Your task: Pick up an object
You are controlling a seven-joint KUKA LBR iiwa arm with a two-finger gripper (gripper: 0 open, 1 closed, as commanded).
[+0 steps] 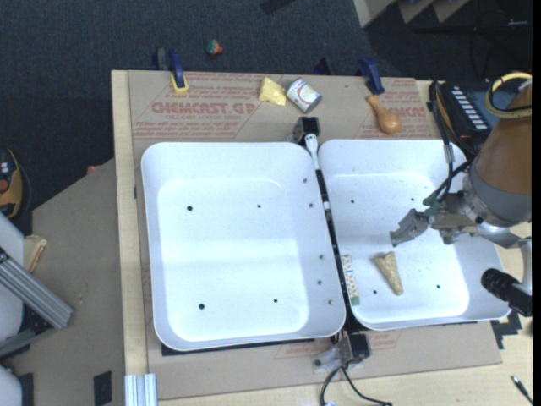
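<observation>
Right, the arm [499, 167] reaches in from the right over the right-hand bin [372, 163], its orange band cut off by the frame edge. The gripper [407, 228] hangs low above the bin floor, pointing left, and here's the trouble: its tip is a dark, blurry shape, so whether it is spread or closed I cannot tell. Nothing visible sits in it. The tan cone-shaped object [390, 272] lies on the bin floor just below the gripper in the view, apart from it, narrow end toward the gripper. A small printed strip [349, 279] lies along the bin's left wall, too small to read. The left-hand bin [161, 227] shows only dark dots. Up on the board beyond the bins sit a yellow piece [272, 92], a small grey-white box [303, 96] and a wooden pear-shaped piece [385, 115].
</observation>
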